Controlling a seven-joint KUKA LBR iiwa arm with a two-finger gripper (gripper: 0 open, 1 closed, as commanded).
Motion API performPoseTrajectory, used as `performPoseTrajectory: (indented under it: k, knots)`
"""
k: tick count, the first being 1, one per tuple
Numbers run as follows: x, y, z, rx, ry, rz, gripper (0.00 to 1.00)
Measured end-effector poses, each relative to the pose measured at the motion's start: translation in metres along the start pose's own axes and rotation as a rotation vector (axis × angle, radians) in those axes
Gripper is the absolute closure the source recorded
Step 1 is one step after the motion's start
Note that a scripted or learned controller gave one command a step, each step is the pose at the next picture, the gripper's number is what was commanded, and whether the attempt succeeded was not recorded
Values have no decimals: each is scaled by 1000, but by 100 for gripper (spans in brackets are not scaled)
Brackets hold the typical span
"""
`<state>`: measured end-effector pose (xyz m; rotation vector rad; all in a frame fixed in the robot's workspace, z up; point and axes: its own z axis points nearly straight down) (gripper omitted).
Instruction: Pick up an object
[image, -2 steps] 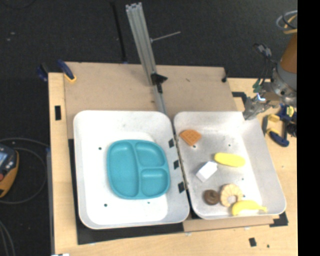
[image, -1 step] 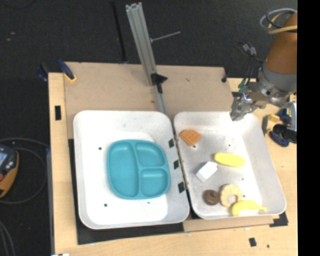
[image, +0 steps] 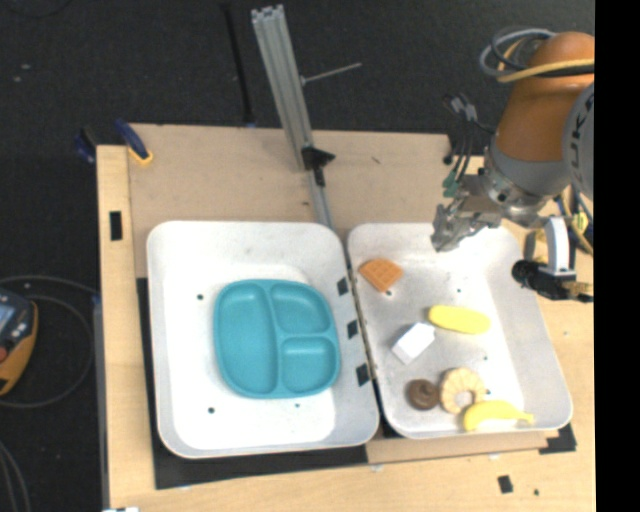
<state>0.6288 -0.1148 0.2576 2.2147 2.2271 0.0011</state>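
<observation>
Finger state cannot be determined in the camera view: the gripper (image: 447, 232) appears as a dark grey cluster at the far rim of the right bin (image: 520, 262), and its tips blur into one mass. Nothing is visible between them.

Candidate objects, all in the right bin:
- An orange wedge-shaped piece (image: 380, 273) lies in the far left corner, close to the wall shared with the left bin.
- A yellow oblong item (image: 459, 319) lies flat near the bin centre, long axis roughly across the bin.
- A small white block (image: 412, 342) sits just left of and nearer than the oblong item, tilted diagonally.
- A brown ring-shaped piece (image: 421, 394) touches a pale tan round piece (image: 460, 388) at the near side.
- A second yellow item (image: 496, 414) (curved, banana-like) lies against the near rim, just beside the tan piece.

Edges and clearance: the gripper sits above the far rim, well apart from every object. The bin floor between the gripper and the yellow oblong item is bare white. The near objects are crowded together along the near wall.

The left bin (image: 180, 300) holds a teal divided plate (image: 276, 337) with three compartments, set near the bin centre. An aluminium strut (image: 285, 85) rises behind the two bins.
</observation>
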Motion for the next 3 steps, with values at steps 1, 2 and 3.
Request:
performPoseTrajectory:
  k: [1,2,3]
  knots:
    - [49,-11,11,1,0,0,100]
    - [102,-8,4,-1,1,-2,100]
    - [153,-16,-3,1,1,-2,100]
